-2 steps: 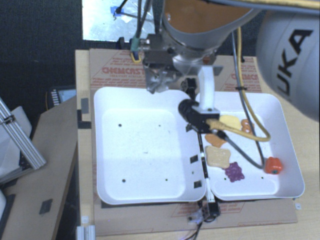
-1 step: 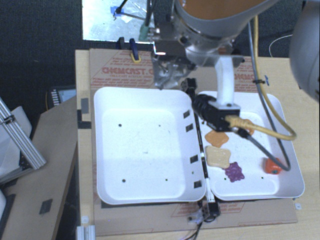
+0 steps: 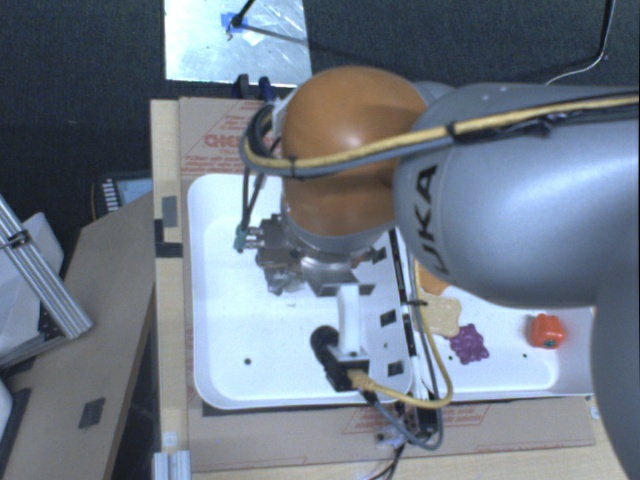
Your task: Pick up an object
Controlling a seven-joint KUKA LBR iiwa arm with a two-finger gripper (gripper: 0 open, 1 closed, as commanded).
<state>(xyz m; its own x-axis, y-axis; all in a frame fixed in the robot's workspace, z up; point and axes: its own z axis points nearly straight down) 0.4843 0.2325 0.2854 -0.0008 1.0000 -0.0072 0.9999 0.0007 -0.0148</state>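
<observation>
Steeply, the grey arm (image 3: 520, 198) reached in from the frame's right, its orange band (image 3: 350, 138) bent down over the shallow white bin (image 3: 215, 298). The metal gripper (image 3: 285, 266) hung near the bin's centre; whether it was spread or closed could not be told. A lumpy purple object (image 3: 468, 344), a small orange object (image 3: 545, 330) and a flat tan piece (image 3: 440, 316) lay at lower right, apart from it.

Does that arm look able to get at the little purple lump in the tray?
Probably yes: the purple lump lies bare on the tray floor, nothing on top of it, and the arm is over the same tray.
</observation>
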